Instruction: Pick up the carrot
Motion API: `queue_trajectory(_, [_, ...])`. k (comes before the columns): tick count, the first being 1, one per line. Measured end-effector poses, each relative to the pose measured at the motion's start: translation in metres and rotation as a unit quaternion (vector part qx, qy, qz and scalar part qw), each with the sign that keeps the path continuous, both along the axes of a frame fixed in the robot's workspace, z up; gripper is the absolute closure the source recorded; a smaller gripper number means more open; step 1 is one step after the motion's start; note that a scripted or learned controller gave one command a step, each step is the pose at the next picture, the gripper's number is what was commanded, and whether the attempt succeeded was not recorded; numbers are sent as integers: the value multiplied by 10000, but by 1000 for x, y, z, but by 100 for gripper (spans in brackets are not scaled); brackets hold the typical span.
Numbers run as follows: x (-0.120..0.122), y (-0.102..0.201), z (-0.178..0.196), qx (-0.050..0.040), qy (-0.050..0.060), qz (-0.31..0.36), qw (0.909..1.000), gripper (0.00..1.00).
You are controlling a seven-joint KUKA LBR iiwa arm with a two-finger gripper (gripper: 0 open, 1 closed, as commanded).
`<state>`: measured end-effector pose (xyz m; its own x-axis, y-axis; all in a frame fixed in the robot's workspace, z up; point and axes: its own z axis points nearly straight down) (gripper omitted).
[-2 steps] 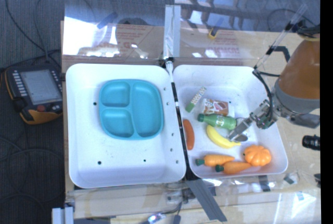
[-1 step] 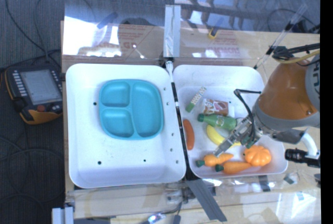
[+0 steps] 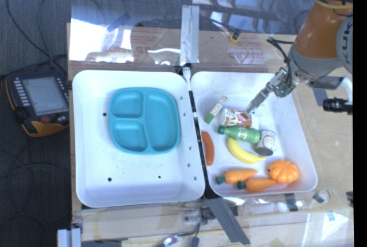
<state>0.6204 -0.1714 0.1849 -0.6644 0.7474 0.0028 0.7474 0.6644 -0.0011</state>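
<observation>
Glossy white right bin (image 3: 304, 142) | tapered orange carrot (image 3: 239, 175) lying | slim pincer (image 3: 250, 108) above, seemingly closed, empty

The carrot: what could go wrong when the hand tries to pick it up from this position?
1. There are two carrots lying close together near the front of the right bin, so the hand may catch the wrong one or both.
2. The pumpkin and the banana crowd the carrots, and could be pushed aside.
3. The hand is above the carton and green bottle, so a low path forward may hit them.
</observation>
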Motion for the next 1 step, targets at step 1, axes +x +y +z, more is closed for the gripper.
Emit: queue_trajectory(1, [-73,16,-27,8,12,1123,9937,0])
